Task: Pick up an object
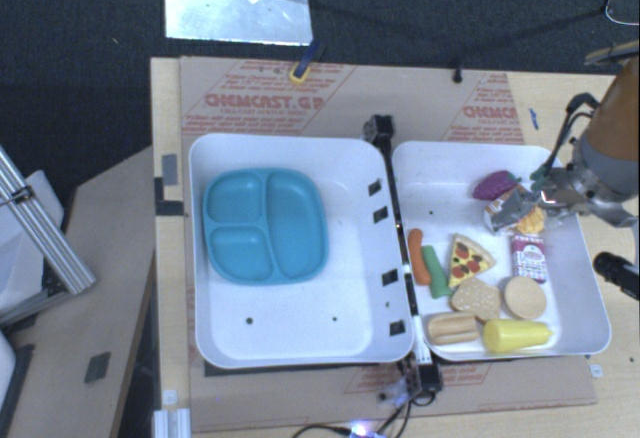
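Yellow cylinder (516,333) lies at right bin's (598,301) near edge, long axis left-right, beside hot dog bun (452,328). Gripper (518,211) is low over bin's far right; finger state hidden, cannot tell. Arm (610,141) enters from right, angled down. Left bin (210,311) holds blue divided plate (265,226).
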Controlling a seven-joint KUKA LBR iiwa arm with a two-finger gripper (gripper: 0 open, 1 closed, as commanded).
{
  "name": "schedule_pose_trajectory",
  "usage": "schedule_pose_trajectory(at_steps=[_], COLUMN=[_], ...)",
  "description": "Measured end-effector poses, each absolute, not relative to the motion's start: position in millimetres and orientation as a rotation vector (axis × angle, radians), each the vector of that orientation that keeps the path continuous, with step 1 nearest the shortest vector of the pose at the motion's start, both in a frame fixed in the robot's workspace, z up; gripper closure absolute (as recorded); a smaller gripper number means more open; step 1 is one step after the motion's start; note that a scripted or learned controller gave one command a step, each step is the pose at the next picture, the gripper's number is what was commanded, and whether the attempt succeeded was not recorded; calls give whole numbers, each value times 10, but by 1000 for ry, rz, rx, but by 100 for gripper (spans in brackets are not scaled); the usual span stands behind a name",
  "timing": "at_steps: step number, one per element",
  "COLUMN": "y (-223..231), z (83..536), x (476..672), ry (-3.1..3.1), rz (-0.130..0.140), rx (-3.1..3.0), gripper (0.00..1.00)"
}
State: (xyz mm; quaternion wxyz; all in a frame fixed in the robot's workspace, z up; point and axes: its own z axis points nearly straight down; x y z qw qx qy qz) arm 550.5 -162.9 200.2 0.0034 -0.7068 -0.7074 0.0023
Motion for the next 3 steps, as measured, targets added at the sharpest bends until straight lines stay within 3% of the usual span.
schedule_pose_trajectory(at_steps=[1,3], y=[-1630,-1622], z=[2049,904], x=[5530,5466], ry=[-2226,-2223], rz=[-1,-4], rx=[-2220,-2223], gripper=[0,0])
